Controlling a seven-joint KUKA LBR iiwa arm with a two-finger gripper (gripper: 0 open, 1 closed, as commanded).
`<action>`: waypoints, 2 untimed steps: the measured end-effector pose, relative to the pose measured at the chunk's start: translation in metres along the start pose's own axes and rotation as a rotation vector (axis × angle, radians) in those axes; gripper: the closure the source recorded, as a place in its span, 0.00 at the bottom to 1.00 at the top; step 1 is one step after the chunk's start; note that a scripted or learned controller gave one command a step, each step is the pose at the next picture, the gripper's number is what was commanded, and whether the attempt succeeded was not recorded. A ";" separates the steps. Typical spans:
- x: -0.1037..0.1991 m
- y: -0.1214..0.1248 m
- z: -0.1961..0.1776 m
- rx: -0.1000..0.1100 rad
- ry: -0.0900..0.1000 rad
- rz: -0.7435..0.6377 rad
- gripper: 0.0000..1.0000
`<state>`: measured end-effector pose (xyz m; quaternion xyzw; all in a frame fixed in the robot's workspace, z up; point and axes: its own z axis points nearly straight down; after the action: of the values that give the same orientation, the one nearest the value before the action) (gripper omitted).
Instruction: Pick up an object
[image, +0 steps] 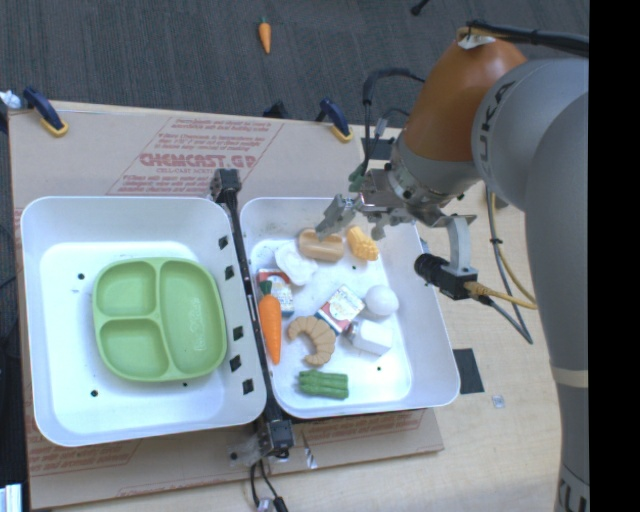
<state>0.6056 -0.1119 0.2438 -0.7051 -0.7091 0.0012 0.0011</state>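
While nothing is gripped:
Near: green bean bundle, tan croissant, slim orange carrot loose in right white bin.
Far: gripper, fingers spread, hovers above tan bread piece, likely target.

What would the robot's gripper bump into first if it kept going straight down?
Probably the yellow corn cob or the bread roll. The gripper hangs just over them at the back of the right bin, though depth is hard to judge from one camera.
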 end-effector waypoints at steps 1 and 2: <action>-0.001 -0.129 0.033 0.001 0.000 -0.001 0.00; -0.039 -0.125 0.146 -0.014 -0.004 0.001 0.00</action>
<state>0.4803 -0.1512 0.0978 -0.7054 -0.7088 -0.0023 -0.0054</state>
